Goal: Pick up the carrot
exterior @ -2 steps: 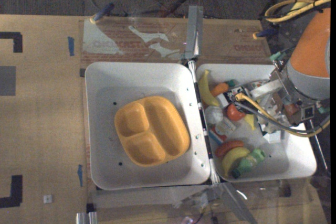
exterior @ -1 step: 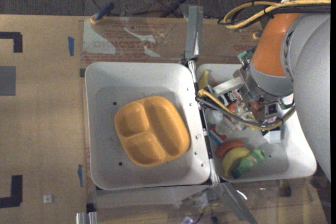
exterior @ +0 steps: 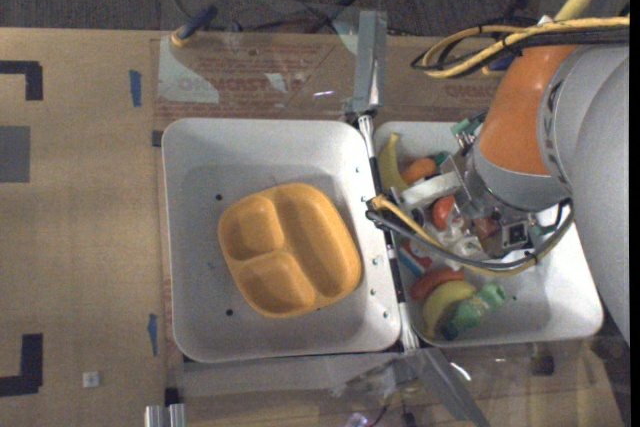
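Note:
In the right bin (exterior: 560, 300), the carrot (exterior: 421, 167) is a small orange piece lying near the far left corner, beside a banana (exterior: 390, 163). My gripper (exterior: 452, 205) hangs low over the bin's left half, just to the right of and nearer than the carrot. The arm's grey and orange wrist (exterior: 525, 130) hides the bin's far right part. A red round item (exterior: 443, 211) lies right by the gripper, partly hidden by it. I see nothing clearly held.
The left bin (exterior: 200, 165) holds a yellow divided plate (exterior: 289, 248). At the right bin's near left lie a red item (exterior: 430, 280), a yellow fruit (exterior: 446, 300) and a green item (exterior: 474, 311). Yellow and black cables (exterior: 420, 233) loop from the wrist across the bins' divider.

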Available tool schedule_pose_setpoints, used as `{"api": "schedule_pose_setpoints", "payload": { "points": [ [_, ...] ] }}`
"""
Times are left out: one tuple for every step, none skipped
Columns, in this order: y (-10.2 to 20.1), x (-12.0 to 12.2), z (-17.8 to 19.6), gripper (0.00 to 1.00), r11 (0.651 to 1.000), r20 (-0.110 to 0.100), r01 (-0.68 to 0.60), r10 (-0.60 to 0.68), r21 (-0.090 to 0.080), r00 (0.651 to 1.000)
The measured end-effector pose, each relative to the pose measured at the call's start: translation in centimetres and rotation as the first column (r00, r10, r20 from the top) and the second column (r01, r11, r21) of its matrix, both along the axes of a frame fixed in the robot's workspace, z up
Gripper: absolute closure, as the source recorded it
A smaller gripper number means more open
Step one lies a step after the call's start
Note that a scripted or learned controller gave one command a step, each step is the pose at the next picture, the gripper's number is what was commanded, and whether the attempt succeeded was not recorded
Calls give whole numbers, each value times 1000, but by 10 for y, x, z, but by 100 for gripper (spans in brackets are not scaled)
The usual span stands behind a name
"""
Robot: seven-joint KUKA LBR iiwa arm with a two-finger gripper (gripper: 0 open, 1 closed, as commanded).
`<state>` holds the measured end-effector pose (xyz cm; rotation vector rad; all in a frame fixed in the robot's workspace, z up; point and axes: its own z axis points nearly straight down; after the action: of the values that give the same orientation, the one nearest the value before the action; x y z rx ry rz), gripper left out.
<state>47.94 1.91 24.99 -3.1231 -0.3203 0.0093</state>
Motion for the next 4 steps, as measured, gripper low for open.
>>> {"api": "schedule_pose_setpoints", "payload": {
  "points": [
    [-6,1,10,100,1000,4,2,-2,-2,1000],
    [8,21,-13,100,1000,2,2,-2,-1,1000],
    [-13,1,17,100,1000,3,0,0,-2,1000],
    [-15,1,21,100,1000,4,-2,2,-2,1000]
  ]
}}
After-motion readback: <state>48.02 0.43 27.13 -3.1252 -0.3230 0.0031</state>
